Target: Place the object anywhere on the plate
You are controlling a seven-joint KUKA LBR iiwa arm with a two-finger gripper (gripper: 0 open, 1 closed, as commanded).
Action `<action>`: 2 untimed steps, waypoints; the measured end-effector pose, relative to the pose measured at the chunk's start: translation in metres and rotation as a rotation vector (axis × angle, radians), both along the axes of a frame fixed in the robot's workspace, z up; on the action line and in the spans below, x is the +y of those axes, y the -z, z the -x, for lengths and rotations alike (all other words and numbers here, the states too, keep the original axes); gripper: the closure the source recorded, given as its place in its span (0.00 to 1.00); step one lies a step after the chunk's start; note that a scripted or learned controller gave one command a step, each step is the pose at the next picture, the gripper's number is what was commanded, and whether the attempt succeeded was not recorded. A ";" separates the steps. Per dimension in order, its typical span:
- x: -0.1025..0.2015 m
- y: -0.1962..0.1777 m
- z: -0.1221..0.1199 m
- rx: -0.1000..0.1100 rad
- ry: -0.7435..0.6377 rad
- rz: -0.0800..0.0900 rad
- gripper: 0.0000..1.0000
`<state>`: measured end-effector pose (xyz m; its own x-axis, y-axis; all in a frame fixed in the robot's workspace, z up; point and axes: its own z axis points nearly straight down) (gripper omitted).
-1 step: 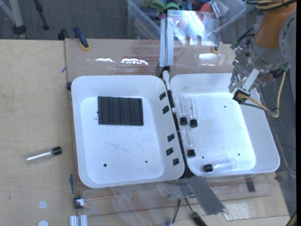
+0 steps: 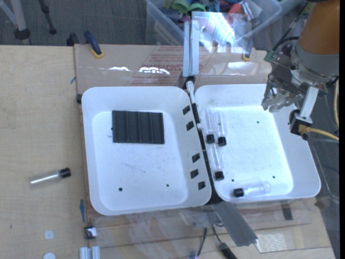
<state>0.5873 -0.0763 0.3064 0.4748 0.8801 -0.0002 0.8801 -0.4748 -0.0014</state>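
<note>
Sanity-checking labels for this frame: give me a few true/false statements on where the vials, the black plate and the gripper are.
1. The black plate lies in the left bin. True.
2. A vial rests on the black plate. False: nothing lies on it.
3. Capped clear vials lie in the right bin. True: several sit near its left wall and one near the front edge.
4. A vial lies on the bench outside the bins. True, left of the left bin.
5. The gripper hangs over the left bin. False: it is above the right bin's far right corner.
</note>
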 end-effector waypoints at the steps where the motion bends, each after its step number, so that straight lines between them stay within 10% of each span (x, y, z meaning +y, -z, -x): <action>1: 0.133 0.014 0.108 0.004 0.104 0.000 1.00; 2: 0.198 0.072 0.109 0.005 0.190 0.001 1.00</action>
